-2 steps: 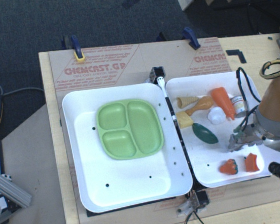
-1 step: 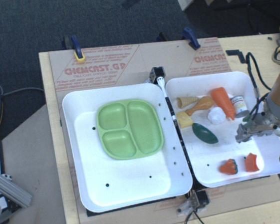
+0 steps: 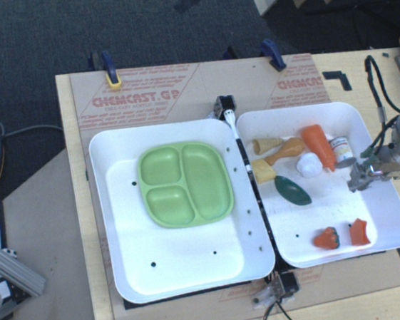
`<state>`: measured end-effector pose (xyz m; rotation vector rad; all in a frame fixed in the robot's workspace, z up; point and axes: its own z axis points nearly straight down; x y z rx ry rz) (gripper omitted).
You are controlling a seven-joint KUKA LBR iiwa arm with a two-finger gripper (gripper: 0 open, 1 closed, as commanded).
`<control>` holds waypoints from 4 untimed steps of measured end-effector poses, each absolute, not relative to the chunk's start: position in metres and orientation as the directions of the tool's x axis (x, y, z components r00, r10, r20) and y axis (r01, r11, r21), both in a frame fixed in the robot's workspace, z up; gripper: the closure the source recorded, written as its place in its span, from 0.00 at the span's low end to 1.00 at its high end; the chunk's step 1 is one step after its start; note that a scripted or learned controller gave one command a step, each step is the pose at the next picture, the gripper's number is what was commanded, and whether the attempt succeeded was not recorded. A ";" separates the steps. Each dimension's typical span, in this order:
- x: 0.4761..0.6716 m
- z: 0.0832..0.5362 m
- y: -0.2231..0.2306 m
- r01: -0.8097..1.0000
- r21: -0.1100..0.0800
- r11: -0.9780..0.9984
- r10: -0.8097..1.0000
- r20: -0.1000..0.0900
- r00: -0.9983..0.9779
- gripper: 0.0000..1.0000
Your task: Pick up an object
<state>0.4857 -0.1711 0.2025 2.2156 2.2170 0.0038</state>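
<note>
- Bench (image 3: 177,86): brown board with red lettering; two blue clamps on its far edge, one at 11 o'clock (image 3: 109,64) and one at 1 o'clock (image 3: 272,53).
- Left bin (image 3: 122,236): shallow, white, rounded corners, touching the right bin along the middle seam.
- Green tray (image 3: 186,184): three compartments, lying flat in the upper middle of the left bin.
- Right bin (image 3: 378,207): shallow, white, holding all the small objects.
- Orange carrot (image 3: 317,145): at 12 o'clock in the right bin, long axis running toward 5 o'clock, touching the white ball.
- White ball (image 3: 308,165): just below the carrot, near the bin's centre.
- Small jar (image 3: 340,150): white with a label, just beside the carrot at its 3 o'clock side.
- Tan pieces (image 3: 274,151): pale brown and yellowish shapes at 10 o'clock in the right bin, against the seam wall; exact kind cannot be told.
- Dark green object (image 3: 292,190): oval, pointing toward 5 o'clock, below the tan pieces.
- Red-and-green object (image 3: 326,238): at 6 o'clock in the right bin, near the front wall.
- Orange block (image 3: 359,231): just beside the red-and-green object at its 3 o'clock side, apart from it.
- Gripper (image 3: 358,177): at 3 o'clock over the right bin, above bare white floor, near the jar but apart from it; nothing seen between its fingers; whether spread or pressed together cannot be told.
</note>
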 end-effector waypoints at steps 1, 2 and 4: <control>0.487 0.226 -0.171 1.000 0.006 0.001 1.000 -0.003 -0.001 1.00; 0.522 0.236 -0.134 1.000 0.005 0.006 1.000 -0.001 -0.006 1.00; 0.594 0.216 -0.059 1.000 0.004 0.006 1.000 0.000 -0.006 1.00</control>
